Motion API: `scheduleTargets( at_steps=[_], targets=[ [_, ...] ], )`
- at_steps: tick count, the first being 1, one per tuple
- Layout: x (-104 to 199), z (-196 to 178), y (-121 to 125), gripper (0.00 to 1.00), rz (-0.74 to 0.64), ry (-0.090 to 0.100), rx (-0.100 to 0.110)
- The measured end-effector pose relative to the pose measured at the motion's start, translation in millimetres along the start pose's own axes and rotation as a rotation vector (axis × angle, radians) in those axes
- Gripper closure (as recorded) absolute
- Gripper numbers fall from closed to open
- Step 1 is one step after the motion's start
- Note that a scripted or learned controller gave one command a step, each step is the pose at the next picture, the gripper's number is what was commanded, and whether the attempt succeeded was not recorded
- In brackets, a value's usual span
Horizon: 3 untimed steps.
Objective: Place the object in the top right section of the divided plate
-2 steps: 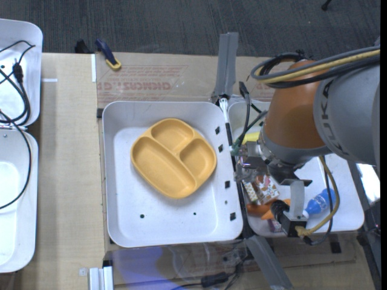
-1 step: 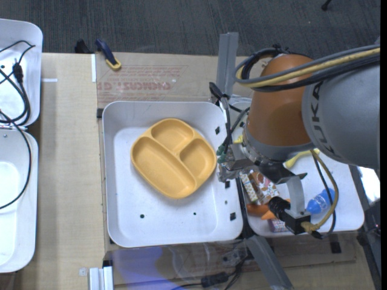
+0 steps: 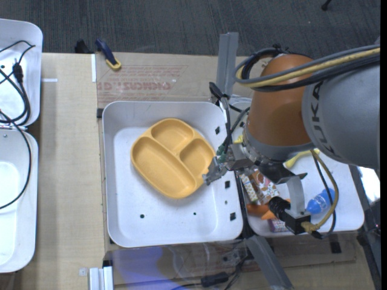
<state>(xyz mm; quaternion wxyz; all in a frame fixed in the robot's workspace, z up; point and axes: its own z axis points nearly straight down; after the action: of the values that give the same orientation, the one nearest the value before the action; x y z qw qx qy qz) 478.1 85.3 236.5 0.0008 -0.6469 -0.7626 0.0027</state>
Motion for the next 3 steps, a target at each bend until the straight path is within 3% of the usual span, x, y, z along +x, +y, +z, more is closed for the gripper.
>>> scheduleTargets(
  at_steps=[1, 2, 3],
  targets=[
    [-70.6, -71.8, 40.4, 0.0, 0.1, -0.001, 0.0],
    [-70.6, -77.6, 41.5, 1.0, 0.097, -0.003, 0.007],
    [-45.6, -25.7, 70.6, 1.0, 0.087, 0.0, 0.003]
  ],
)
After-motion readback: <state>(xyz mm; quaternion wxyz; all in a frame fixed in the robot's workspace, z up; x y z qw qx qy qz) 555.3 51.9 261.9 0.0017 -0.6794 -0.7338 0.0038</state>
